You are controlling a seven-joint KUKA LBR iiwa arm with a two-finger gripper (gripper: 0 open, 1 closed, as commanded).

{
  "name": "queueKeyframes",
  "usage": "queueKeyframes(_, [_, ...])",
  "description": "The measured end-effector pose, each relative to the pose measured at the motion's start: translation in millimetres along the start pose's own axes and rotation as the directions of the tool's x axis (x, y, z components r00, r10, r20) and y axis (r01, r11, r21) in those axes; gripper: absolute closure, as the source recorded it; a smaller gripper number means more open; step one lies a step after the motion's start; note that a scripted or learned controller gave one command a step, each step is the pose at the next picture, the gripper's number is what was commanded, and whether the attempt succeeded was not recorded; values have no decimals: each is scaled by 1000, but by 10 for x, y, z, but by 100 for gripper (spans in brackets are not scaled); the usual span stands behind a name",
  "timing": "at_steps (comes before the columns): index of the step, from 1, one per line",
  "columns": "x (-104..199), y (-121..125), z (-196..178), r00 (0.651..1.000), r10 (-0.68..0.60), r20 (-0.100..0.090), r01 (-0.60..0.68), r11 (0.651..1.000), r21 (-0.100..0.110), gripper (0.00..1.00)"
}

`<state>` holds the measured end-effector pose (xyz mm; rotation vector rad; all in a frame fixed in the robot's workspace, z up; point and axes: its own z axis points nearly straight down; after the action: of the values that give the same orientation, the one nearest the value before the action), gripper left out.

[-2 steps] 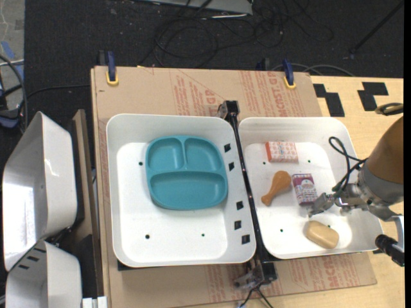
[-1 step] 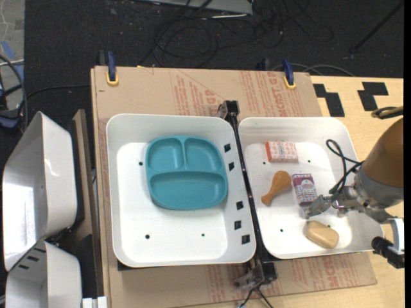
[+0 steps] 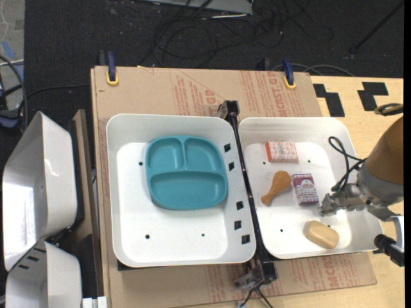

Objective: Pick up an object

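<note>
Objects lie close around my gripper (image 3: pixel 331 205), which hangs low in the right bin (image 3: pixel 334 130); whether it is clenched or released I cannot tell (it is too small and dark to read). Just beside it, toward the bin's middle, sits a purple carton (image 3: pixel 305 188), and past that a drumstick (image 3: pixel 277 186). A tan bread roll (image 3: pixel 322 234) rests near its front side. Further off, a pink-striped box (image 3: pixel 282 151). Well apart, the left bin (image 3: pixel 125 191) holds a teal divided plate (image 3: pixel 187 172).
</note>
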<state>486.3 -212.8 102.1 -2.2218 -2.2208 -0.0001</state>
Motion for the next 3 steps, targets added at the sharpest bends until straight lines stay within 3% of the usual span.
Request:
queueKeyframes(1, [-47, 51, -615, 1000, -3, 3, 3, 1000, -5, 100])
queueKeyframes(3, [-72, 46, -1493, 1000, -4, 3, 4, 1000, -5, 100])
